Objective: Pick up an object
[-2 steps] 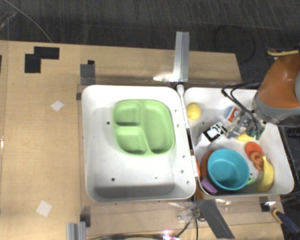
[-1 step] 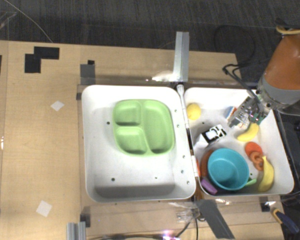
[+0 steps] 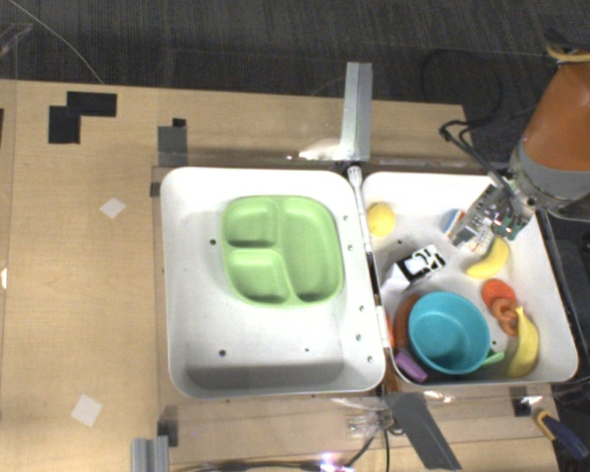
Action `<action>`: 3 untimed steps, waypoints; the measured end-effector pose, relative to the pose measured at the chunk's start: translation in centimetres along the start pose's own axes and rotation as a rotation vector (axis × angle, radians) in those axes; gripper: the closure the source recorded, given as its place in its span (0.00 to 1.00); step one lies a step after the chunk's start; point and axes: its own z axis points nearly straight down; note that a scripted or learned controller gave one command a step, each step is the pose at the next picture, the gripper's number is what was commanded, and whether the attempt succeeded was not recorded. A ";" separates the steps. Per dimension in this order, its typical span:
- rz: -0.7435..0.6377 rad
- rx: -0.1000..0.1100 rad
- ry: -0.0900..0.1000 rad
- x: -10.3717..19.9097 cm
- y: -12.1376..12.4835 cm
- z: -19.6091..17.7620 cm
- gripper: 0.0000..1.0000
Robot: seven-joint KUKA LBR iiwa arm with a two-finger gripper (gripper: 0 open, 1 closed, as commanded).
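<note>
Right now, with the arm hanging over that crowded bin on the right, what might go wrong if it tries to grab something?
Two risks stand out. The right bin is packed: the teal bowl, a yellow banana-like piece and an orange piece lie pressed together, so a grab may catch two things or slip off. The gripper also hovers near a yellow piece and could nudge it away coming down.
</note>
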 end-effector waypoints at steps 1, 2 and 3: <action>-0.001 0.000 0.001 0.0 0.0 0.0 0.00; -0.092 0.006 0.012 -2.7 -4.6 9.8 0.00; 0.034 -0.009 -0.028 -0.2 -5.5 11.9 0.00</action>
